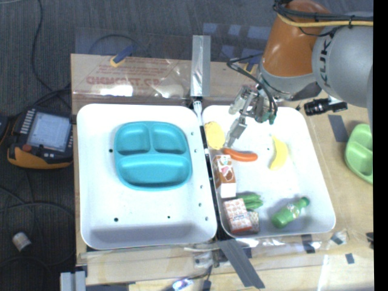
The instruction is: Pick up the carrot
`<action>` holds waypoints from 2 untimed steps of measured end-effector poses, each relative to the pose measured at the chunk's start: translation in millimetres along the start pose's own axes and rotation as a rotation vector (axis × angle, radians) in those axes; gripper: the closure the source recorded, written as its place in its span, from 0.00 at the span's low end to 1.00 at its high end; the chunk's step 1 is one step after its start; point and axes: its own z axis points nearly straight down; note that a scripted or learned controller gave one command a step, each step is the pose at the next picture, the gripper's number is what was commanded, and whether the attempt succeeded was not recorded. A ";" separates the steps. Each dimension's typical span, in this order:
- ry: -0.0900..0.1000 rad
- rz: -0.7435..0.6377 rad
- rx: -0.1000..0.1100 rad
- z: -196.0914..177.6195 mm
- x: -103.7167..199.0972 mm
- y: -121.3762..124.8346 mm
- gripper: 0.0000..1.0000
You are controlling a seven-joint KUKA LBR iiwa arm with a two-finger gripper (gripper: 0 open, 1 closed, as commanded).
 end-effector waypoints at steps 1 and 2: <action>-0.001 0.141 0.001 -60.2 5.3 -34.1 0.00; 0.002 0.085 0.004 35.5 33.8 -58.6 0.00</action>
